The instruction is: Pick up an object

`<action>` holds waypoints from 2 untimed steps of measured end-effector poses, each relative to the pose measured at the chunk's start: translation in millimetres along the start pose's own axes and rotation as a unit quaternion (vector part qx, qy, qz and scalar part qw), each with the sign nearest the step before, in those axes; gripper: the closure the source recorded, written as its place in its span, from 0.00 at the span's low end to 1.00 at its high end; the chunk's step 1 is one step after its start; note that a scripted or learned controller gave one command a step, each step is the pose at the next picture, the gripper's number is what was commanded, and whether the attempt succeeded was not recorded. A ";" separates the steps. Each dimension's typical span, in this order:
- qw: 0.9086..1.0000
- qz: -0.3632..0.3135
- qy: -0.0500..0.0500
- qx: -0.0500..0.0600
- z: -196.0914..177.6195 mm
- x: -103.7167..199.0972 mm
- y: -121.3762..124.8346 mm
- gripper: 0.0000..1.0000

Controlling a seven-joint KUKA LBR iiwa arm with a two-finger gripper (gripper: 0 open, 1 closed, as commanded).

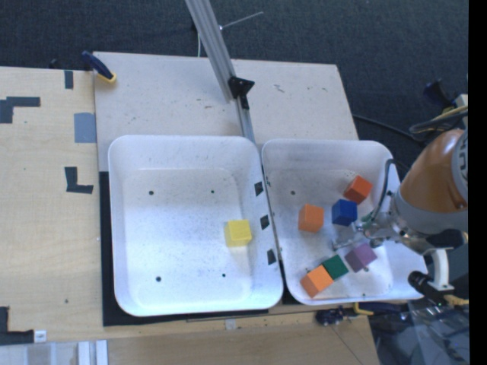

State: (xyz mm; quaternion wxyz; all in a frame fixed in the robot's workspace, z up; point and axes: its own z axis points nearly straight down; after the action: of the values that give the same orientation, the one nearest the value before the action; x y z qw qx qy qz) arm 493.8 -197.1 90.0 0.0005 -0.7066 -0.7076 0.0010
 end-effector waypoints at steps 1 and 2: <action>1.000 0.000 0.001 0.001 -11.2 0.4 0.0 1.00; 1.000 0.000 -0.001 -0.003 -70.9 -1.3 8.7 1.00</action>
State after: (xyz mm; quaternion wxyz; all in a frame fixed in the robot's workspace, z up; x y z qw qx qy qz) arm 502.8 -198.4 160.9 -0.0024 -0.7064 -0.7078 -0.0009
